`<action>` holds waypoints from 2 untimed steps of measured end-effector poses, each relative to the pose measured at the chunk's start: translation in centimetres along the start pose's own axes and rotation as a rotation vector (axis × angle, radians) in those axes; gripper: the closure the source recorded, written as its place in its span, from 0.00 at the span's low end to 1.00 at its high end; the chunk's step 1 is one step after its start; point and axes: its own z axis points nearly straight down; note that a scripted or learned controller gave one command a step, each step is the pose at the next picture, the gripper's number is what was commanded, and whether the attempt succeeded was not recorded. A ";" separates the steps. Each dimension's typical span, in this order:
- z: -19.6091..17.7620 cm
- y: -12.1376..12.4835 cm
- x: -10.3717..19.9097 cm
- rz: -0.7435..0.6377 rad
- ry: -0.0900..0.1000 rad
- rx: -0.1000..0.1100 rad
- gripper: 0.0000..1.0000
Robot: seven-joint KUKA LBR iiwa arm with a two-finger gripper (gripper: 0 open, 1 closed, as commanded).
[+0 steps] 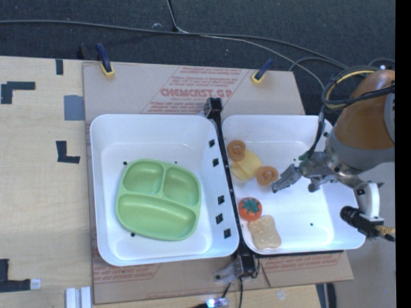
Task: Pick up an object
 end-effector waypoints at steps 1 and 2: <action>-0.7 0.3 0.0 -0.004 -0.002 -0.013 0.00; 5.7 0.4 0.4 -0.004 -0.001 -0.008 0.00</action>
